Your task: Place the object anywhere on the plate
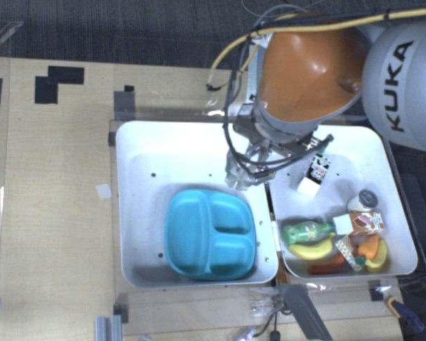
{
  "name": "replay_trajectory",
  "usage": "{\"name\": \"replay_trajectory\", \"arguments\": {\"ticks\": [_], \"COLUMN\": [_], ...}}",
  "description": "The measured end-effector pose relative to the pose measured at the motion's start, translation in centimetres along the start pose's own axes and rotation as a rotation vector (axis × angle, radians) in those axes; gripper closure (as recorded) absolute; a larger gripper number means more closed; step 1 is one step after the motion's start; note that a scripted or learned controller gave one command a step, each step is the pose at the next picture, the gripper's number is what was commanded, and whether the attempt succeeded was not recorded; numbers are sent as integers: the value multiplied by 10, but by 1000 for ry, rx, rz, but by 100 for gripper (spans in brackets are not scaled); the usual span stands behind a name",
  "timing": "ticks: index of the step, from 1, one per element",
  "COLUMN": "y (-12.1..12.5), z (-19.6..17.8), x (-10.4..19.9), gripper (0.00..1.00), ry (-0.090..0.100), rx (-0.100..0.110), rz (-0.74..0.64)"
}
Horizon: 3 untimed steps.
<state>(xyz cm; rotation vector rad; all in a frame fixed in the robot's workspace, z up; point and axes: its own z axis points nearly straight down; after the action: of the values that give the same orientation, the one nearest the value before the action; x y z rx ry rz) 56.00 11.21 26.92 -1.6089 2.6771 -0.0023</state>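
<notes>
My big rounded grey arm casing [401, 84] bears the word KUKA in dark capital letters down its side. Next to it sits my glossy orange dome-shaped band [309, 66], smooth and shiny with a small dark mark near its right edge. Under the orange comes a pale grey metal wrist ring [287, 128]. Thin black cables [236, 130] loop loosely around my wrist, and a yellow hose [298, 28] arcs over the top of me.
</notes>
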Motion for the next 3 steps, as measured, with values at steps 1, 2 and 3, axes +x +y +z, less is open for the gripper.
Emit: {"name": "replay_trajectory", "arguments": {"ticks": [1,2,3], "y": [-17,-97,-109], "z": [-75,-168,-168], "x": [6,-41,-33], "gripper": [100,100,100], "ry": [4,3,4], "rx": [-1,-2,-2], "rz": [12,-73,64]}}
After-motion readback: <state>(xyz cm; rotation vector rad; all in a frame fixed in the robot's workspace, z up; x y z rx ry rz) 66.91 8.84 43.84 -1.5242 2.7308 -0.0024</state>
